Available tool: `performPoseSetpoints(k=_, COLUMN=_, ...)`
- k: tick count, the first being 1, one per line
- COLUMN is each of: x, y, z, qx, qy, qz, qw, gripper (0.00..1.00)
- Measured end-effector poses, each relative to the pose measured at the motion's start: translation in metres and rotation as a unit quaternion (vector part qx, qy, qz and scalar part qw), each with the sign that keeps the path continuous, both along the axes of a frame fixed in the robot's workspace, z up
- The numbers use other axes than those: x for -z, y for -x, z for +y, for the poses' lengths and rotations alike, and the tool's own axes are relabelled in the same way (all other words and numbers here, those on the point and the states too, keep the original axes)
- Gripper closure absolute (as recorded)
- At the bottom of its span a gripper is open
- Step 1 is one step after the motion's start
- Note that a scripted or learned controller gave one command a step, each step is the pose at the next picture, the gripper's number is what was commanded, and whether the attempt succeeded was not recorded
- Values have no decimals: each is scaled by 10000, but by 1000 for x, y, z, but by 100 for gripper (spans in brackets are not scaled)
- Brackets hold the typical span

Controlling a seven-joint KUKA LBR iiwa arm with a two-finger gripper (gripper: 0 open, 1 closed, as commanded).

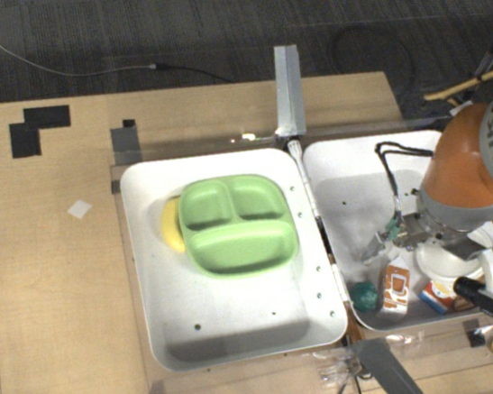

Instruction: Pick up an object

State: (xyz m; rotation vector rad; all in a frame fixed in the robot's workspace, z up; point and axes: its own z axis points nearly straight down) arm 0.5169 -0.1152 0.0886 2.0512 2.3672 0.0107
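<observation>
Orange-banded arm hangs over the right bin (353, 176), its gripper (395, 232) low above the clutter at the near side, seemingly choosing among an orange carton (394, 289) and teal piece (364, 294); its grip state cannot be told.

The arm (475, 170) reaches in, claw (396, 234) apparently pointing down.

I'm seeing the bench (59, 291) showing as pale matt wood with a fine grain. Both white bins (248, 337) are looking like smooth plastic, catching a soft sheen along their rims. The green divided tray (235, 222) is reading as matt moulded plastic. The arm's orange band (463, 172) is shining glossy. The upright bar (288, 90) at the bench's far edge is glinting like brushed metal.
</observation>
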Motion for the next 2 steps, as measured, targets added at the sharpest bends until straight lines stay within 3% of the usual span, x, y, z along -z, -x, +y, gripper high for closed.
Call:
performPoseSetpoints(k=1, x=0, y=0, z=0, qx=1, qy=0, qz=0, qw=10000, gripper=0)
performPoseSetpoints(k=2, x=0, y=-1, z=-40, qx=206, qy=4, qz=1, qw=9998, gripper=0)
